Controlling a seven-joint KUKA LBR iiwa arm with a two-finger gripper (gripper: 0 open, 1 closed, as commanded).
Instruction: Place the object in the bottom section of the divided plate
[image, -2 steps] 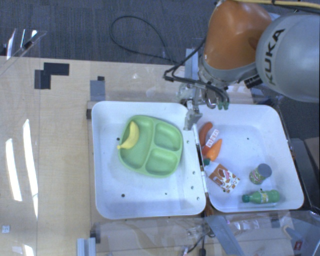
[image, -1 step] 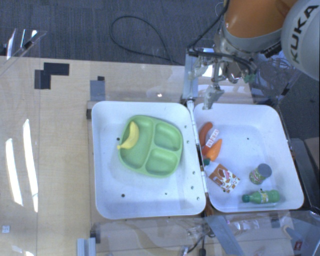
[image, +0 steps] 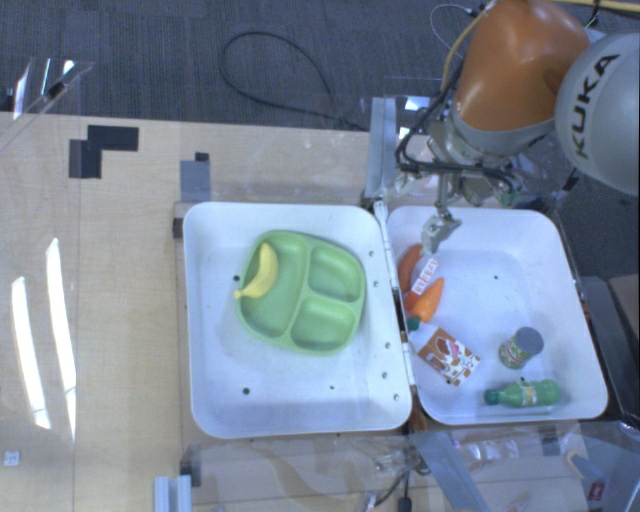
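Note:
A green divided plate (image: 300, 291) lies in the left bin (image: 290, 400), and a yellow banana (image: 260, 273) rests in its left section. My gripper (image: 437, 234) hangs low over the upper left part of the right bin (image: 560, 260), its tips just above an orange-red item (image: 409, 266) and a carrot (image: 427, 298) that lie against the bin's left wall. A small white tag sits between those two. Nothing shows between the fingers.
Also in the right bin are a brown patterned packet (image: 447, 356), a small can (image: 521, 348) and a green bottle (image: 522, 394) lying on its side near the front edge. A metal divider (image: 392, 300) separates the bins. A black cable loops on the floor behind.

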